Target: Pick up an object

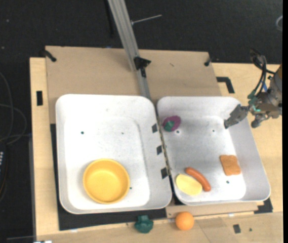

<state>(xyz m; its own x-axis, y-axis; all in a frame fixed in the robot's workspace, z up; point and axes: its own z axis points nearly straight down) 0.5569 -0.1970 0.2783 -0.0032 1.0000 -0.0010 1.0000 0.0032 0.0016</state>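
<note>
In the lower left of the frame a yellow bowl (106, 180) sits in the left bin (73, 110); it looks light and stiff, best taken by its rim. In the right bin (204, 105), a small purple-and-green toy (172, 123) lies at the upper left, a yellow piece (189, 185) touches a red sausage (198, 178) at the bottom, and a tan block (230, 164) lies to the right, all probably light and firm, the block offering flat sides. At the right edge the gripper (245, 116) hangs over that bin's upper right corner with nothing visibly held, though how far it is open cannot be told.

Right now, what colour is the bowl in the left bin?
The bowl is yellow, seen plainly in the camera view, near the front of the left bin.
</note>
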